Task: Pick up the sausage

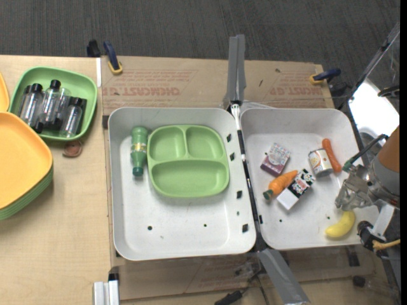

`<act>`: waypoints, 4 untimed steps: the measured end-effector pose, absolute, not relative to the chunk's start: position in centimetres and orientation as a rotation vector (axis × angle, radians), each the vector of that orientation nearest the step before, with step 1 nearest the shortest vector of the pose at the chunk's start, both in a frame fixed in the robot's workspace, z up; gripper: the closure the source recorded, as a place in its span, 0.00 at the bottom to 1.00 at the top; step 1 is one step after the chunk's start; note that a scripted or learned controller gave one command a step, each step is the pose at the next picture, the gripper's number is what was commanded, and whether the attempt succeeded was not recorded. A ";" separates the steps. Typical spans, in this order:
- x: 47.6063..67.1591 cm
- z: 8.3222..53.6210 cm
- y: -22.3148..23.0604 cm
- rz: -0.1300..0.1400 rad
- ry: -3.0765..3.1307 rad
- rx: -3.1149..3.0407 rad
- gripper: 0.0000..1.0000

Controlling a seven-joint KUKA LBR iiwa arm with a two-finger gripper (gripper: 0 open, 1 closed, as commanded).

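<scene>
The gripper (351, 192) is bare silvery metal (small and angular), with an orange-tipped cable beside it.

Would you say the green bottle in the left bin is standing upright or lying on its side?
Lying on its side. The green bottle rests lengthwise on the left bin floor, beside the green divided plate.

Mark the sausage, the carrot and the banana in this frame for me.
sausage (330, 156): camera view, middle of its orange-red length, right bin.
carrot (282, 183): camera view, middle of the orange body, right bin.
banana (341, 225): camera view, middle of the yellow curve, right bin's near corner.
</scene>
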State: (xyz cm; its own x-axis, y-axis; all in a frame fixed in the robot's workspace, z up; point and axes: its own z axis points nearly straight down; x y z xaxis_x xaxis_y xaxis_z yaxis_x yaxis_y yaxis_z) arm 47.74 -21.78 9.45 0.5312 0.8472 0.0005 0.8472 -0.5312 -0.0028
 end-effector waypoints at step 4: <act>62.1 9.2 -21.5 0.004 -1.963 -2.452 1.00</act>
State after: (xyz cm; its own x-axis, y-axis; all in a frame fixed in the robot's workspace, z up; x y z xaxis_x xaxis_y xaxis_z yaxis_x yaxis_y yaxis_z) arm 62.11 -21.47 9.16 0.2191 0.9757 -0.0015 0.9757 -0.2191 -0.0018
